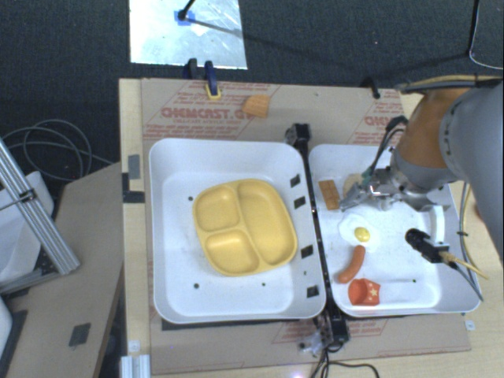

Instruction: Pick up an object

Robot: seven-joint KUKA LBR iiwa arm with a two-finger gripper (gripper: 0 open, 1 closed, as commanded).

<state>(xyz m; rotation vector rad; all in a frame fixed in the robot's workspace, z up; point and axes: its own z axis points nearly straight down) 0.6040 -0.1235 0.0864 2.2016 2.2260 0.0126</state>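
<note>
A robotics lab: white bins [175,172], loose cables [49,143] (aluminium framing [33,220] too).

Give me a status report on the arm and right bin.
Gripper low in right bin, beside cracker, just behind egg. Grasp unconfirmed. Sausage and red piece nearer the front, apart from it.

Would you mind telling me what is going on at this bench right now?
The arm is reaching into the right bin to pick something up. Its gripper is low in the bin's far left part, just beside a brown cracker and above a toy fried egg. I see nothing held yet. A sausage and a red piece lie nearer the front. The left bin holds a yellow plate, untouched.
</note>
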